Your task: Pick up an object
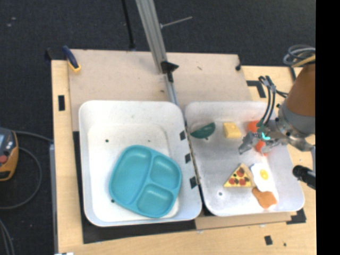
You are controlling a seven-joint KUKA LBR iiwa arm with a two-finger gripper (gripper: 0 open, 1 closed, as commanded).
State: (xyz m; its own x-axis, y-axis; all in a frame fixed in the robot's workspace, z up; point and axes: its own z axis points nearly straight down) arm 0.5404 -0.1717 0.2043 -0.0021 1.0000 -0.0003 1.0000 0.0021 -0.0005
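Note:
My gripper (259, 141) hangs low over the right bin (212, 203), near its right side, with the orange-banded wrist above it. Its grey fingers (246, 143) stand spread, so it is open. A small red-orange object (254, 127) lies directly beneath it and is partly covered by it. To the left sit a yellow cube (231, 130) and a dark green piece (203, 130). In front of the gripper lie a pizza slice (239, 177), a fried egg (261, 175) and an orange-brown piece (265, 197).
The left bin (95, 121) holds a teal divided plate (146, 180). A grey metal post (154, 36) rises from the bench behind the bins. Cables run along the arm at the right.

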